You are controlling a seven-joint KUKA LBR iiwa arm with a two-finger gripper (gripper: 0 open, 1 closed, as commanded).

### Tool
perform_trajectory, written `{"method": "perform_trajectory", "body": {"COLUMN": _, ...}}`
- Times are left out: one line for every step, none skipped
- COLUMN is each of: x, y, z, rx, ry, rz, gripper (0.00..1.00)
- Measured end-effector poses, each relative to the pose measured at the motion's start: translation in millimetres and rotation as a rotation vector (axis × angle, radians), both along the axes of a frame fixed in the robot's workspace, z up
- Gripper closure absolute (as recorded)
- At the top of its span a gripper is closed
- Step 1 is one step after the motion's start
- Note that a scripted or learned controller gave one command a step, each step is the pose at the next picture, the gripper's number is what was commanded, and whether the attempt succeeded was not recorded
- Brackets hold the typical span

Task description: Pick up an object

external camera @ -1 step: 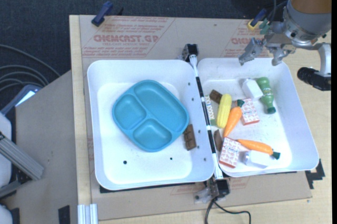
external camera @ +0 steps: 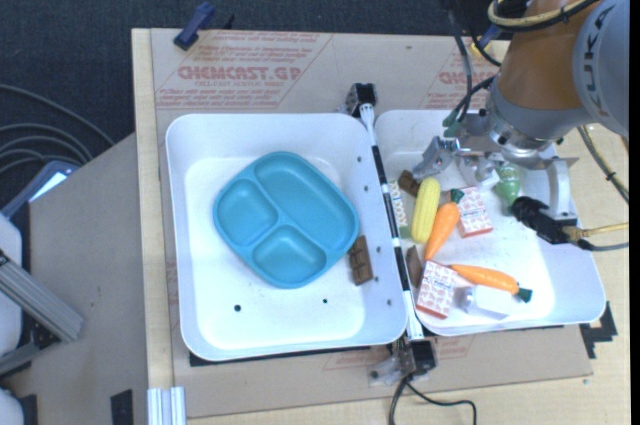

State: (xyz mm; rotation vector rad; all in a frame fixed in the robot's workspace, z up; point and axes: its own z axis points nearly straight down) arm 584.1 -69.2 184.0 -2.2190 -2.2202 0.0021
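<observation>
Upper right: grey arm (external camera: pixel 560 43) bent down over right bin (external camera: pixel 578 298), gripper (external camera: pixel 470 161) low at its upper part; spread or pressed together, cannot tell. Left bin (external camera: pixel 190 213): one blue plate (external camera: pixel 285 218), one brown block (external camera: pixel 359 260). Right bin, below gripper: two carrots (external camera: pixel 440 228), two boxes (external camera: pixel 436 288), one corn cob (external camera: pixel 426 206).

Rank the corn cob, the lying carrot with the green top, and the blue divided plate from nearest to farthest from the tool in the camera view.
Measured from the tool in the right bin:
1. Corn cob, just below and left of it, same bin.
2. Lying carrot, toward that bin's front.
3. Blue divided plate, in the left bin.
</observation>
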Motion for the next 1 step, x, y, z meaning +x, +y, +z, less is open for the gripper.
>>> {"method": "perform_trajectory", "body": {"x": -39.2, "y": -37.7, "z": -96.6, "rx": -0.002, "ry": -0.006, "rz": -0.001, "gripper": 0.00}}
